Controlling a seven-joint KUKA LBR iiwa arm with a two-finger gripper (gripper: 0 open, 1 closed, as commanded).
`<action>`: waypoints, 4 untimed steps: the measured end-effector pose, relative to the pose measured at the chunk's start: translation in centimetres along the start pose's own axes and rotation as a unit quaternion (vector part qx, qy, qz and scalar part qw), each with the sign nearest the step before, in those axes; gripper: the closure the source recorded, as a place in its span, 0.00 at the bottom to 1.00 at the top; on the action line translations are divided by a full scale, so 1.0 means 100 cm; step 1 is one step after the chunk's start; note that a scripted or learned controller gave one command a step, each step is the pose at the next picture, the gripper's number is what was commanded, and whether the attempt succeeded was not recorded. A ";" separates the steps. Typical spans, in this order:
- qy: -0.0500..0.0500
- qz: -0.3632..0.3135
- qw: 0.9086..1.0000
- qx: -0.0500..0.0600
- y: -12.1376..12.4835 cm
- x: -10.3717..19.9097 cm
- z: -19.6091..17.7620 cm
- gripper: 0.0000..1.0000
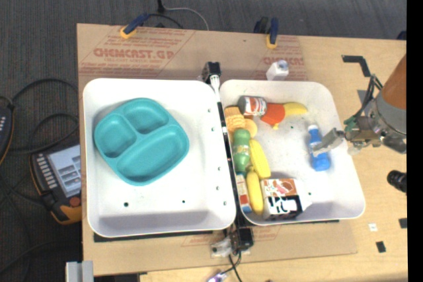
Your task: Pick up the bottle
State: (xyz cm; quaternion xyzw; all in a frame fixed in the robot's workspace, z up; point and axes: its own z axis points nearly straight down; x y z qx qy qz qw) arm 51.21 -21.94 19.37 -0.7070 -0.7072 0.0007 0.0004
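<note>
The bottle [318,150] is small and blue with a pale top end, and it lies in the right part of the right bin [344,198]. My gripper [338,138] comes in from the right over that bin's right rim. Its tip sits right at the bottle's right side, and it partly overlaps the bottle in the camera view. I cannot see whether it touches the bottle. The grey wrist [373,130] hangs just outside the bin.
Along the right bin's left side lie a red and white can [252,105], an orange toy [273,115], a banana [295,107], green and yellow toy foods [251,158] and a printed carton [281,197]. The left bin [106,214] holds a teal divided plate [141,140].
</note>
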 end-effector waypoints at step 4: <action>0.000 -0.084 0.996 -0.001 0.027 0.111 -0.005 1.00</action>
